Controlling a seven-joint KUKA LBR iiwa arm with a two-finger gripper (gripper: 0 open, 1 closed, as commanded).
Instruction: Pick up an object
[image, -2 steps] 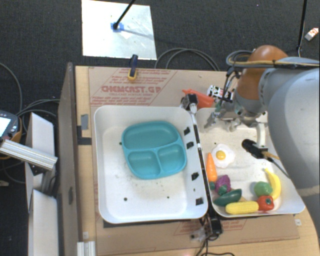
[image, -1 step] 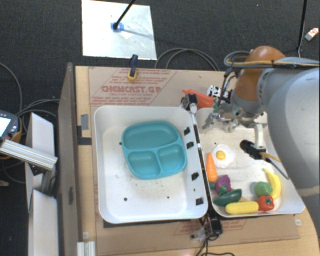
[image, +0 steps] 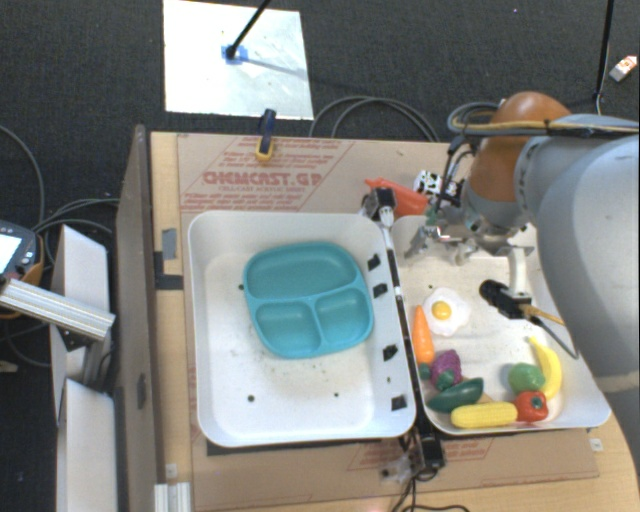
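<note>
Grey arm (image: 585, 210), orange band (image: 515, 150)

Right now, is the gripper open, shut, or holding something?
Gripper: over the back of the right bin, above the fried egg; whether it is open or shut cannot be told.

Just left of the gripper (image: 440, 232), the left bin (image: 215, 330) looks like smooth white plastic with a dull sheen, flecked with dark specks. In it lies a teal divided tray (image: 305, 298) of matt plastic. Below the gripper, the right bin (image: 585, 400) holds glossy plastic toy food: a fried egg (image: 445, 310), carrot (image: 424, 335), corn cob (image: 484, 414), banana (image: 547, 365) and tomato (image: 532, 405). The cardboard sheet (image: 270, 175) under both bins is matt brown with red print. The arm's casing (image: 590, 220) is smooth satin grey, its band (image: 520, 135) glossy orange.
</note>
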